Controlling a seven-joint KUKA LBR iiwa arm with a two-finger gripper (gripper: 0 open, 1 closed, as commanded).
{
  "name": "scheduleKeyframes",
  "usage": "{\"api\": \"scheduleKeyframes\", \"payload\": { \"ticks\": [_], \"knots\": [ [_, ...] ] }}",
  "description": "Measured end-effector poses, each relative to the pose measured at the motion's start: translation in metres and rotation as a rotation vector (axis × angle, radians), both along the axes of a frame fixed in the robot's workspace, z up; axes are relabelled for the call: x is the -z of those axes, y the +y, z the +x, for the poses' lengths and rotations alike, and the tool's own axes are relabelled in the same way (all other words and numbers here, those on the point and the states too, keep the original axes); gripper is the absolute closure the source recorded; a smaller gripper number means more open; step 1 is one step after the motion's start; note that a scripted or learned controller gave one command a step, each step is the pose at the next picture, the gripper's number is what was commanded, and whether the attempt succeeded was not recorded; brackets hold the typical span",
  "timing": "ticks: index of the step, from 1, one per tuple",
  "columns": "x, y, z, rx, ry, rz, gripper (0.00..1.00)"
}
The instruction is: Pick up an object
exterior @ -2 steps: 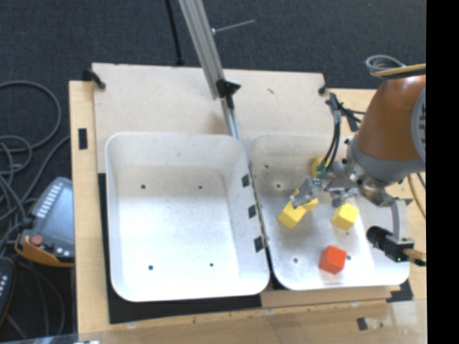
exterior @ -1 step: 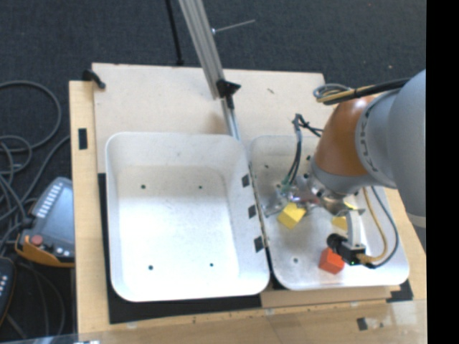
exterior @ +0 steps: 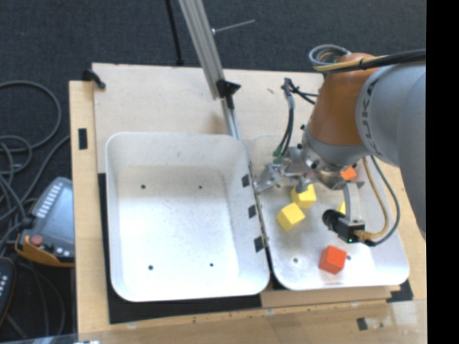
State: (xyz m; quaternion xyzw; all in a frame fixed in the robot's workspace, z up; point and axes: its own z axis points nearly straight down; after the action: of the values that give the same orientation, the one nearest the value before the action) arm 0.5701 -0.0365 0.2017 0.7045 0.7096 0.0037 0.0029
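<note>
Blocks lie in the right bin: two yellow blocks near its middle, a red block nearer its front edge. Gripper hangs above the yellow pair.

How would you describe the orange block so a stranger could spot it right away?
Look in the right bin, the one under the arm. Near its front edge lies the orange block, apart from the two yellow blocks farther back; it alone is orange-red.

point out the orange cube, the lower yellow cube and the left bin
orange cube [exterior: 332, 259], camera view, on its top face
lower yellow cube [exterior: 290, 216], camera view, middle of its top face
left bin [exterior: 179, 217], camera view, on its bare floor
</note>
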Motion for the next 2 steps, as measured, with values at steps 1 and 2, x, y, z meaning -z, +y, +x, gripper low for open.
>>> {"api": "scheduleKeyframes", "payload": {
  "ticks": [1, 2],
  "knots": [
    [0.060, -0.059, -0.038, 0.013, 0.015, -0.004, 0.00],
    [0.046, -0.056, -0.034, 0.011, 0.005, -0.002, 1.00]
  ]
}}
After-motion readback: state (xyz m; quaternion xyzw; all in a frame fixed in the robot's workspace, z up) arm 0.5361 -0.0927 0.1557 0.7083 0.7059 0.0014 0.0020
